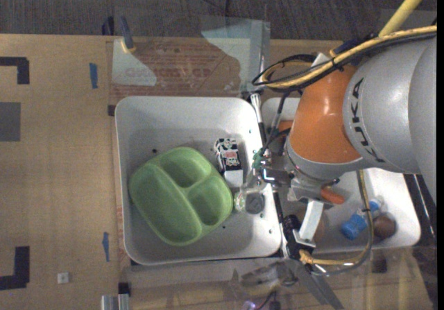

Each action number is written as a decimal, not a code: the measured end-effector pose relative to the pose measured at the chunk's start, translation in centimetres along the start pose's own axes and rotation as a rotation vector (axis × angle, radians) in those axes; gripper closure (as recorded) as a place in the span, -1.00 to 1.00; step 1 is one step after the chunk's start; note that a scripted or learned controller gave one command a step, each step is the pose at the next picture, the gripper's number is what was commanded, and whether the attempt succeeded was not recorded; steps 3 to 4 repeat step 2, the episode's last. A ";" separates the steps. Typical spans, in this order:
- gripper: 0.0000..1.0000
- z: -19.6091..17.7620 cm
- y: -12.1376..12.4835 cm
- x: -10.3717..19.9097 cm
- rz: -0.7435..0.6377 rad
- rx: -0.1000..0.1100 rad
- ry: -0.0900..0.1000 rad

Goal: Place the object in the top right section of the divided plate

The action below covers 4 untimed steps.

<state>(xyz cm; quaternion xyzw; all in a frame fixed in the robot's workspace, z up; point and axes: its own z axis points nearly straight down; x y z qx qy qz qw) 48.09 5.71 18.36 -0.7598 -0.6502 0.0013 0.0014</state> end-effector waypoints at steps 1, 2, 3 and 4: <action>1.00 -0.9 0.1 -0.2 0.005 0.000 0.000; -1.00 -0.9 0.1 -0.2 0.006 0.000 0.000; -1.00 -0.9 0.1 -0.2 0.006 0.000 0.000; -1.00 -0.9 0.1 -0.2 0.006 0.000 0.000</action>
